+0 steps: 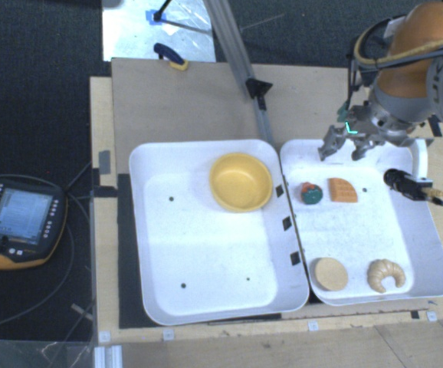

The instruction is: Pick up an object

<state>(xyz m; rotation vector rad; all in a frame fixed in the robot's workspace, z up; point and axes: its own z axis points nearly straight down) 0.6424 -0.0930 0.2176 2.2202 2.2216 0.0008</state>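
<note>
the task is judged to be at its start, with nothing picked up so far. the gripper (346,150) is seen above the far end of the right bin (428,228), its two fingers spread apart with nothing between them. four small things are seen lying on the floor of that bin: a round red and green object (311,193) and an orange waffle-like piece (342,191) just beside each other nearest the gripper, and, toward the near edge, a flat round biscuit (331,274) and a croissant (385,274). a yellow bowl (241,181) is set at the far side of the left bin (175,236), well apart from the gripper. no object has been lifted or touched as far as can be seen; each rests flat on its bin. what is left is taken to be nearly the whole task: a target has to be chosen, probably one of the two pieces close below the fingers, the arm has to be lowered over it, the fingers closed on it, and the thing raised from the bin.
</note>
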